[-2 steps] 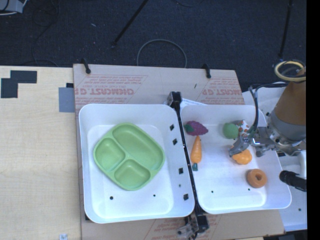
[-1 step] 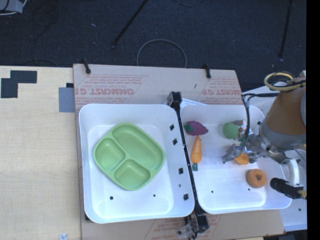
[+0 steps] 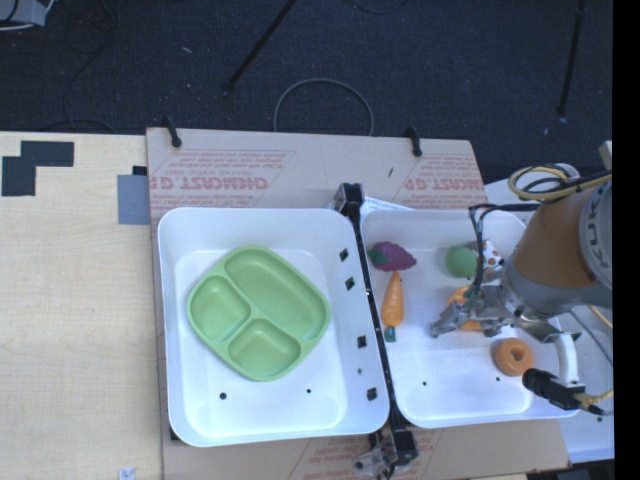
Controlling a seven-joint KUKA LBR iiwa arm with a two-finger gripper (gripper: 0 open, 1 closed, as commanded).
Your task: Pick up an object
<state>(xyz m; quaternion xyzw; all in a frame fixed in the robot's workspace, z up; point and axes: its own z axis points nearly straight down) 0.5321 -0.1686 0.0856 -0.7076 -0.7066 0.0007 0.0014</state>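
Note:
In the right bin (image 3: 440, 398) lie a purple toy vegetable (image 3: 392, 257), an orange carrot (image 3: 392, 300), a green ball (image 3: 461, 260) and an orange ring-shaped donut (image 3: 514, 356). My gripper (image 3: 452, 320) reaches in from the right and hangs low over the middle of this bin, just right of the carrot and below the green ball. A small orange piece (image 3: 460, 295) shows right beside the gripper's upper side; I cannot tell whether they touch. The donut lies apart, to the gripper's lower right.
The left bin (image 3: 190, 388) holds a green divided plate (image 3: 258, 310). A black divider (image 3: 366, 308) runs between the two bins. Bare white floor lies in the right bin's front part.

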